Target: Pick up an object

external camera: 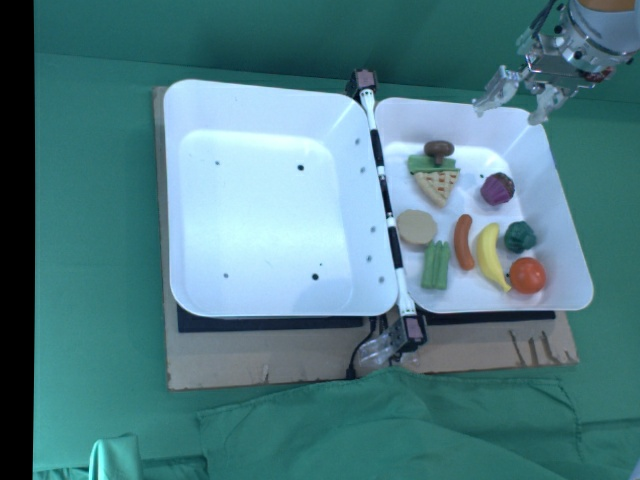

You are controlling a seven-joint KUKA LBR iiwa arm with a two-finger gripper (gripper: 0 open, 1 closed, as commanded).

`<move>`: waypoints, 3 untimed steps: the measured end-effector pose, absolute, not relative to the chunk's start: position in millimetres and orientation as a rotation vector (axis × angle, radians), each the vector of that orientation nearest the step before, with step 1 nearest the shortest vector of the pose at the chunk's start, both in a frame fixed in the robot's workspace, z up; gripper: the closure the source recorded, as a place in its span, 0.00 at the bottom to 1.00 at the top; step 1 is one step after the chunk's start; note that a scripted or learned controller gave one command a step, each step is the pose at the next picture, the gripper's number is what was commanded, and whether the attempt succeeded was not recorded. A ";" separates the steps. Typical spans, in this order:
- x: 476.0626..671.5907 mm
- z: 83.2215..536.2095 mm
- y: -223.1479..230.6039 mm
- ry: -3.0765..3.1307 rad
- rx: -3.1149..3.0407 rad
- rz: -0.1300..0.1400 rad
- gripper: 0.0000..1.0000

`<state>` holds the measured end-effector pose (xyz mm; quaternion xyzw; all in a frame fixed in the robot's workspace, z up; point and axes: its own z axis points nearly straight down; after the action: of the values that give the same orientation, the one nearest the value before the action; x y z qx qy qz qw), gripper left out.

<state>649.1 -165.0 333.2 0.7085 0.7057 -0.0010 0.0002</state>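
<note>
My gripper (517, 97) hangs above the far edge of the right bin (566, 230), open, with nothing between its fingers. In that bin lie a waffle wedge (437, 183) with a brown mushroom (438, 150) just behind it, a purple piece (497, 188), a tan round piece (416, 229), green beans (436, 265), a sausage (463, 242), a banana (489, 256), a dark green piece (519, 236) and an orange tomato (527, 275). All of them lie nearer the camera than the gripper.
The left bin (190, 118) stands beside the right one, with a black-and-white divider bar (386, 208) between them. Both rest on a brown board (250, 368) on green cloth.
</note>
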 end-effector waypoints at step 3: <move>699.8 299.9 -184.9 2.219 2.234 -0.014 0.00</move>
<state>699.8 -184.9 299.9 0.7094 0.7047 -0.0045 -0.0038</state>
